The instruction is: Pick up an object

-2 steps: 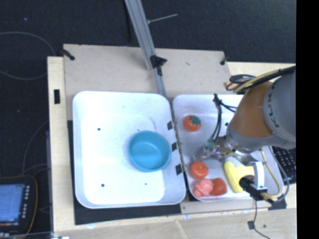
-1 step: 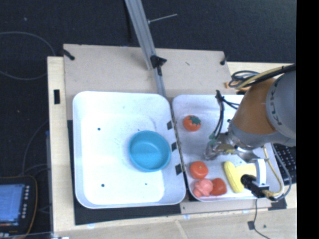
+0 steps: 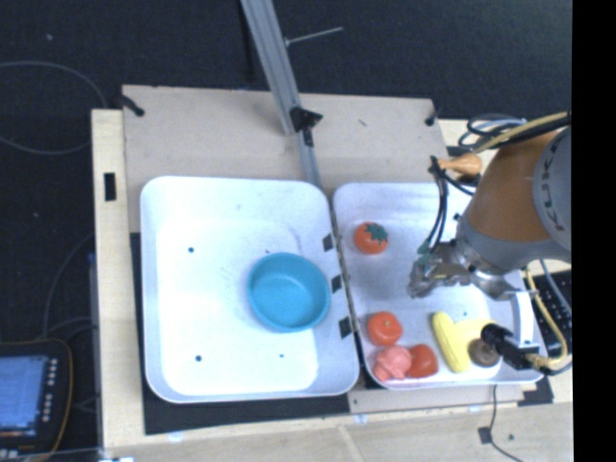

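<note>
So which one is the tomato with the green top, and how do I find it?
Look at the right bin, the one the arm reaches into. The tomato sits alone near its far left side, close to the wall shared with the left bin. It is the only red thing with a green top; the other red pieces crowd the near edge by the banana.

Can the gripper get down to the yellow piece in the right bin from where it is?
Probably yes: the gripper hangs just up-left of the yellow piece, with bare bin floor between them; only a dark object crowds its right side.
</note>
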You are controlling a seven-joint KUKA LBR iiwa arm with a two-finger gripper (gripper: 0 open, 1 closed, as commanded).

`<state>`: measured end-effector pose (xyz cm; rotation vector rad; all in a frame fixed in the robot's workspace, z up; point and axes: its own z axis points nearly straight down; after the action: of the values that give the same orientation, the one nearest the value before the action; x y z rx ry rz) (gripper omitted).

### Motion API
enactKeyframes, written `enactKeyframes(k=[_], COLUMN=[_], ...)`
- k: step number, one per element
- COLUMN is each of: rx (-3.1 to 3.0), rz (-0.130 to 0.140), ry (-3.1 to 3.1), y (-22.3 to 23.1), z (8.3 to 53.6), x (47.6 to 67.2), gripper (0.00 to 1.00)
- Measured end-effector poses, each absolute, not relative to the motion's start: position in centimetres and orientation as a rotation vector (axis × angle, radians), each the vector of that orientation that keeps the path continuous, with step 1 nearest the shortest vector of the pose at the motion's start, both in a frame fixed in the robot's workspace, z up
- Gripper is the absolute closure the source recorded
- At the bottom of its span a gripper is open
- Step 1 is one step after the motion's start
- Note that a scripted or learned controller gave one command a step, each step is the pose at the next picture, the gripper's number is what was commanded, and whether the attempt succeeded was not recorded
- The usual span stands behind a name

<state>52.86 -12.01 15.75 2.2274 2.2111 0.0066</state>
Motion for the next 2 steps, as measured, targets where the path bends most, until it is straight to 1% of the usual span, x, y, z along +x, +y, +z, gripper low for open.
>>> enactKeyframes(k=[2], rx=[2.212], rz=[0.008], ry=[2.224], y=[-12.1], z=[25.5], x=[53.2], gripper=[1.00])
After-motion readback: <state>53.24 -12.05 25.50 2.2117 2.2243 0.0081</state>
